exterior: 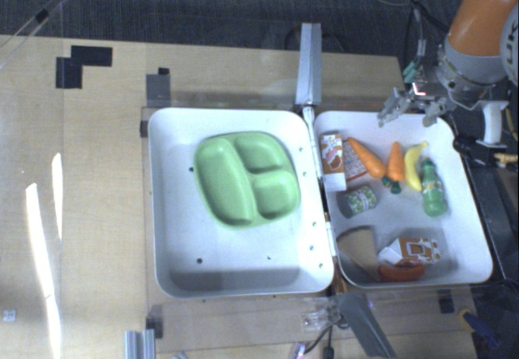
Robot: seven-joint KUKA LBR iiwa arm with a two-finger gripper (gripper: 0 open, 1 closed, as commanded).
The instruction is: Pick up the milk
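The milk (415, 250) is a small white carton with brown-orange print, lying on its side near the front of the right bin (478, 228). My gripper (408, 112) hangs over the back rim of that bin, far behind the carton and well apart from it. Its two fingers are spread open with nothing between them. Two carrots, a banana and a bottle lie between the gripper and the milk.
A brown-and-white box (332, 160) lies against the right bin's left wall. Nearby are two carrots (367, 157), a banana (414, 168), a green bottle (433, 188), a can (359, 201) and a red item (401, 272) touching the milk's front. The left bin (170, 260) holds a green divided plate (247, 176).
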